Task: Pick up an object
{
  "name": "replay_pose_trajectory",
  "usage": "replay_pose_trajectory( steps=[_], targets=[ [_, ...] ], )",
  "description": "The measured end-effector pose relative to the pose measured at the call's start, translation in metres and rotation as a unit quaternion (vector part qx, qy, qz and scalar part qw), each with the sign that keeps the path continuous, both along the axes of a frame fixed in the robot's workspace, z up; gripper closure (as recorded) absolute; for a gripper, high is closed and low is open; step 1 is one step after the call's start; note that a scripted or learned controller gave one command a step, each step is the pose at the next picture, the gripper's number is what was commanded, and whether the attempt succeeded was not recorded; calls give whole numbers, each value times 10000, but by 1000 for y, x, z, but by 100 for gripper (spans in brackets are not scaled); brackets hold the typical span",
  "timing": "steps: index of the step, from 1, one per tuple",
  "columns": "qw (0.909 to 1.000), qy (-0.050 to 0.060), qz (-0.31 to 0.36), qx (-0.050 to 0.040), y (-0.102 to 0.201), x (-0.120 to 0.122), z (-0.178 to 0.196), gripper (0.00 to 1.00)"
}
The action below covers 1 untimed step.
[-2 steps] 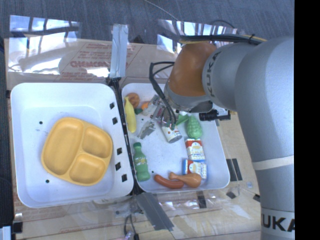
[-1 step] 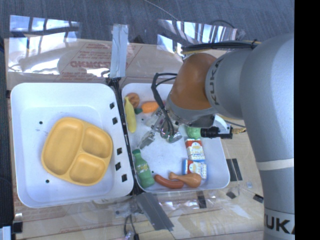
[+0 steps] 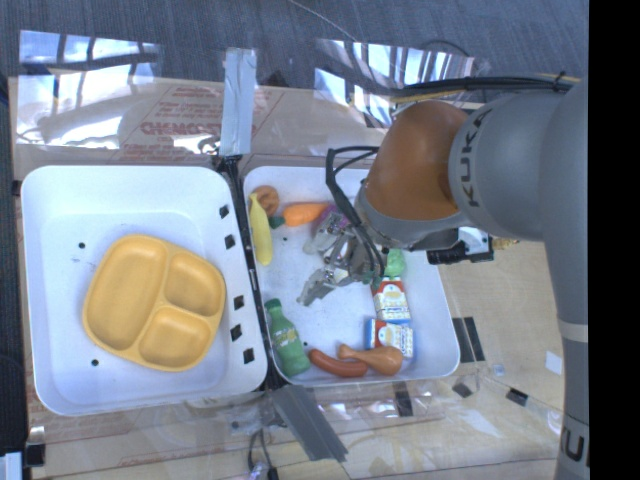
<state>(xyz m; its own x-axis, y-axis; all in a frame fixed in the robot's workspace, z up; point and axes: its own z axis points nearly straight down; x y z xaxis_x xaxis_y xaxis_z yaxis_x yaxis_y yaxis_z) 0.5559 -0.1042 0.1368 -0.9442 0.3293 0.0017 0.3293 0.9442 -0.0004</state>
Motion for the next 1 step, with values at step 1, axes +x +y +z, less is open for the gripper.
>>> replay_pose_trajectory(
  steps=[1],
  targets=[
    [9988,3,-488,1,10,26,-46,0]
  ],
)
